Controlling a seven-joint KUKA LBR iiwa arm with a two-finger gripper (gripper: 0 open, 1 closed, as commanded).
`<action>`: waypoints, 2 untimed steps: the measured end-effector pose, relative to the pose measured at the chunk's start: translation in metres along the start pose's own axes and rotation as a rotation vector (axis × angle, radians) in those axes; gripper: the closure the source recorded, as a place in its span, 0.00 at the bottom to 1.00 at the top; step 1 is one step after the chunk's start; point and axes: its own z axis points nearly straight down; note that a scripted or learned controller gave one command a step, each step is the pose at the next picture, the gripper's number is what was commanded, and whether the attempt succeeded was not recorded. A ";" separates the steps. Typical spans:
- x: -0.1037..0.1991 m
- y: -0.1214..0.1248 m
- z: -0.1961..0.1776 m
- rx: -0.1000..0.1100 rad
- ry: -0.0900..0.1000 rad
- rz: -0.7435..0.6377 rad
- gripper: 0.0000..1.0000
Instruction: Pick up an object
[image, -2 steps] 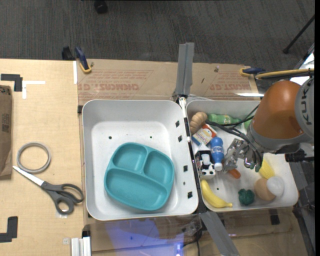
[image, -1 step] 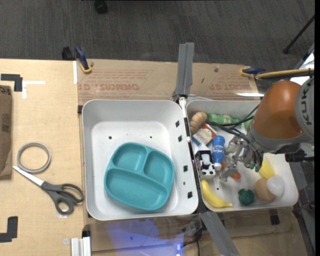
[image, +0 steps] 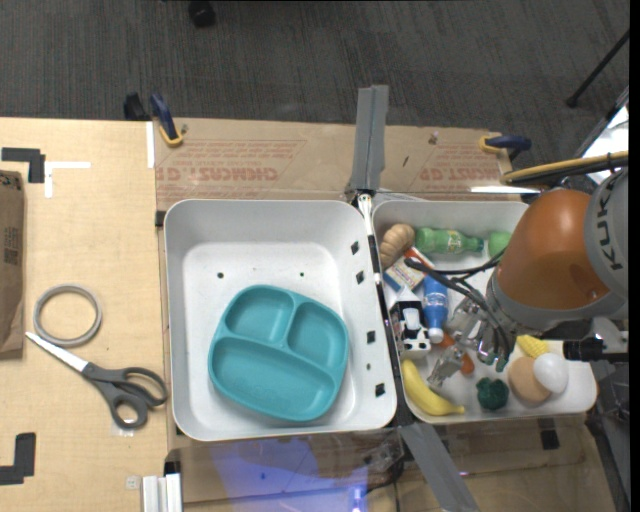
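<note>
Several small things crowd the right bin (image: 560, 402) beneath my gripper (image: 462, 352): a banana (image: 428, 392) nearest the front wall, a dark green ball (image: 491, 394) and an egg (image: 549, 372) beside it. Whether my tool is spread or closed I cannot tell amid the clutter, and nothing is visibly caught in it. Farther back lie a blue tube (image: 434, 300) and a green bottle (image: 450, 241). My worry is that packed neighbours will deflect me and the grab slips.
</note>
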 end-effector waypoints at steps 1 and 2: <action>-0.063 -0.043 -0.020 0.000 -0.005 -0.099 0.00; -0.019 -0.024 0.000 0.000 -0.001 -0.111 0.00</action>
